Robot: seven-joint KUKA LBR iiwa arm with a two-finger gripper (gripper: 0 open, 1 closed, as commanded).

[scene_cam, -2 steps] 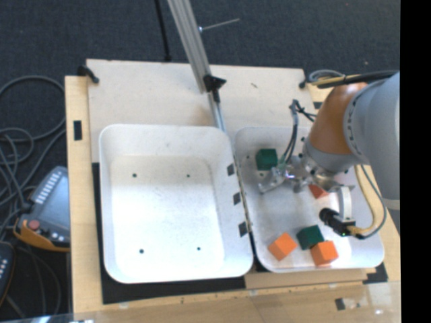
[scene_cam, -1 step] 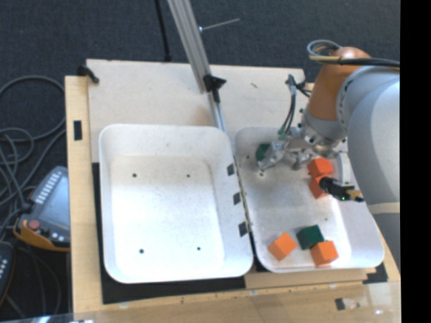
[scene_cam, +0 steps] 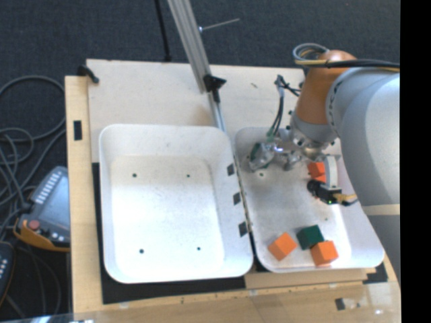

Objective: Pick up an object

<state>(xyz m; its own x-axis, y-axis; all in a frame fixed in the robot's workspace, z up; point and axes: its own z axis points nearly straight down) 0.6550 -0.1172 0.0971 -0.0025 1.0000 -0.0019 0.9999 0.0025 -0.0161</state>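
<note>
My gripper (scene_cam: 259, 157) is low over the far left part of the right bin (scene_cam: 269, 200), close to the wall it shares with the left bin. A small greenish spot shows at the gripper's tip, too blurred to tell what it is. Near the front of the right bin lie an orange cube (scene_cam: 283, 245), a dark green block (scene_cam: 310, 236) and a second orange cube (scene_cam: 324, 253), close together and well away from the gripper. A small orange-red piece (scene_cam: 316, 170) sits by the right wall, partly hidden under the wrist.
The left bin (scene_cam: 108, 180) stands beside the right one. A slanted metal post (scene_cam: 192, 39) rises from behind the bins, near the gripper's far side. The grey arm covers the right bin's far right corner.
</note>
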